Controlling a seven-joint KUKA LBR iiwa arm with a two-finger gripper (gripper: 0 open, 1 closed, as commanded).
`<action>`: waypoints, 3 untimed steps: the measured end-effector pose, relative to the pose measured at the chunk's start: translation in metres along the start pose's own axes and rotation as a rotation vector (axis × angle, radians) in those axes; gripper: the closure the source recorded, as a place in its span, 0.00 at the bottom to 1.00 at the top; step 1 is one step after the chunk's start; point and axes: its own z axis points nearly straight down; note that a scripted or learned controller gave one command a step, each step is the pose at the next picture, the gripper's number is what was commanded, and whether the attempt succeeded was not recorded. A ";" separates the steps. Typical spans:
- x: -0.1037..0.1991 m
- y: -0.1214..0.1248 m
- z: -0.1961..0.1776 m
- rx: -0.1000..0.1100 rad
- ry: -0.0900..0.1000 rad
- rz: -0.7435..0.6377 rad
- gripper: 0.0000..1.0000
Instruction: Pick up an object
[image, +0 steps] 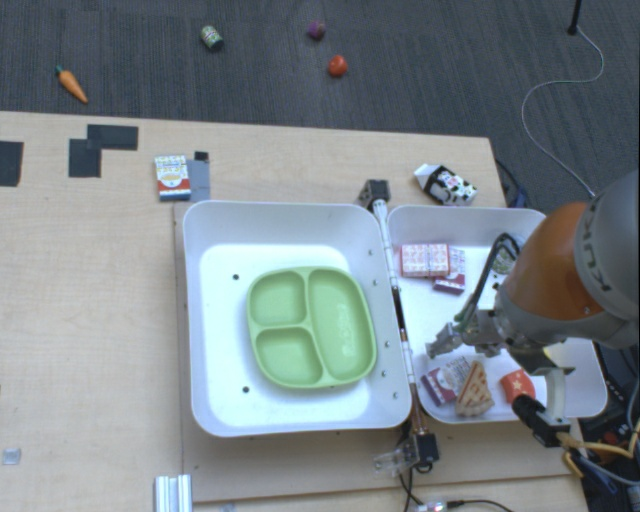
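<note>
Gripper at lower right, open/closed can't tell; drop straight onto sandwich wedge, avoid packet beside.

Light: bright, even, overhead | Shadows: soft, faint | Glare: left bin floor washed out | Focus: slightly soft throughout

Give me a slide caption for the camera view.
End effector low in the right bin above small objects; green divided plate in the left bin.
</note>
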 end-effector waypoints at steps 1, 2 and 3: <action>0.001 0.002 -0.010 -0.004 0.000 -0.004 1.00; 0.001 0.002 -0.010 -0.004 0.001 -0.003 0.00; -0.009 -0.003 0.012 0.008 0.003 0.002 0.00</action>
